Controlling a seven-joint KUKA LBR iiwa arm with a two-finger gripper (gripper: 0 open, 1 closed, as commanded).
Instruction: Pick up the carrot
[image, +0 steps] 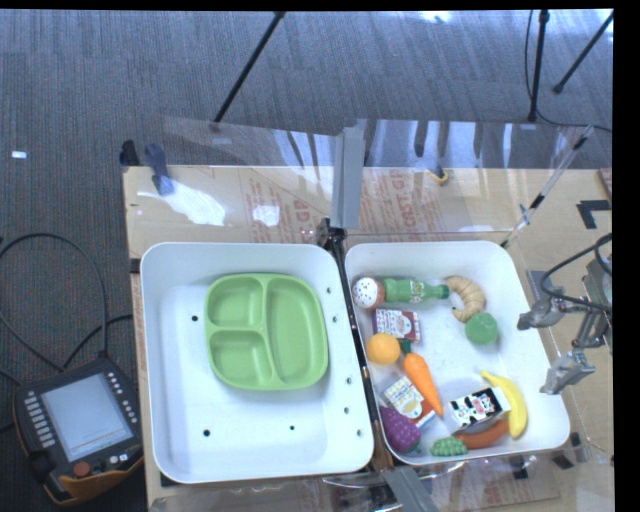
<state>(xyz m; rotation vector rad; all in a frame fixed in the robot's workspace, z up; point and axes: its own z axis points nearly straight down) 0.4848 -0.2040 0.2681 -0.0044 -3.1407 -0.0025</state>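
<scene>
A: What does the carrot (421, 381) look like?
B: Orange, tapered, green top, lying just below the orange (383, 348).
A: Counts?
B: One carrot, one banana (508, 402), one croissant (466, 295). The gripper (560, 345) sits right of them, jaws apart, holding nothing.

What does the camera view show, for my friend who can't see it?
An orange carrot lies among toy foods in the right white bin. The robot's end effector waits at that bin's right edge, touching nothing. The left bin holds a green divided plate.
</scene>
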